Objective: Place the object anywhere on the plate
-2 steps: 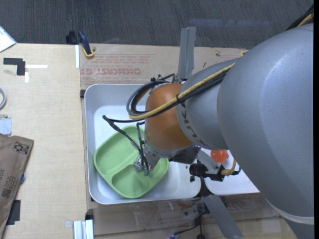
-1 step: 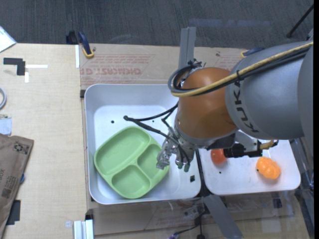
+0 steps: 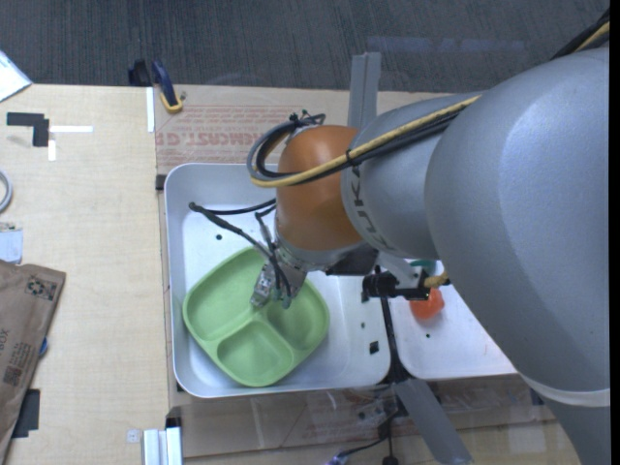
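While my gripper [image 3: 271, 287] hangs over the green plate [image 3: 254, 325] in the left bin [image 3: 184, 260], the orange object [image 3: 426, 304] lies right, in the other bin [image 3: 465, 347]; grip state unreadable.

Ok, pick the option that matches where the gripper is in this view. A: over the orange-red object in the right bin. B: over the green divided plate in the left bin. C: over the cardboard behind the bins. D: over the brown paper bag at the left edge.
B: the gripper is above the green divided plate in the left bin, while the orange-red object lies in the right bin.
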